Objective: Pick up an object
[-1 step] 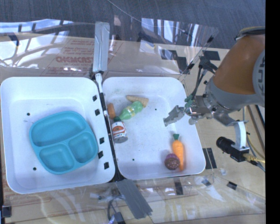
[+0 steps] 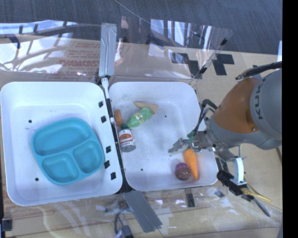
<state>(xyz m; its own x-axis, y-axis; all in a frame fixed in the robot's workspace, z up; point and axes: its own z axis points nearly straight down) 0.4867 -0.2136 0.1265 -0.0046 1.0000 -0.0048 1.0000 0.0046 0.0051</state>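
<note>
In right bin (image 2: 159,90) | gripper (image 2: 188,146) over carrot (image 2: 190,163) (purple ball (image 2: 183,171) touching)

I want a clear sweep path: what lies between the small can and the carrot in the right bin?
In the camera view, only bare white bin floor lies between the can and the carrot. The gripper hangs close to the carrot's upper end.
</note>
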